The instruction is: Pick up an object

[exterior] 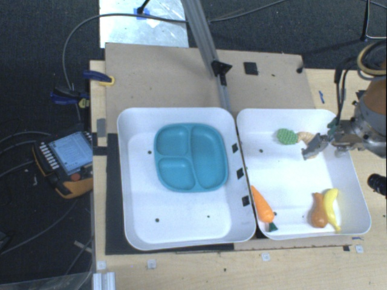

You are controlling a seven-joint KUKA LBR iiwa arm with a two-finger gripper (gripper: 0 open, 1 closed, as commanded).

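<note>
In the right bin (pixel 290 180) lie a green knobbly toy (pixel 287 136) near the back, an orange carrot (pixel 262 203) at the front left corner, and a yellow banana (pixel 332 207) beside an orange-brown toy (pixel 318 211) at the front right. My gripper (pixel 314 145) reaches in from the right, hanging over the bin's back right part, just right of the green toy. Its fingers are spread and nothing is between them.
The left bin (pixel 139 216) holds a blue divided plate (pixel 191 156). A grey pole (pixel 202 29) slants across the back of the bench. Clamps, a handheld device and cables lie off the bench to the left.
</note>
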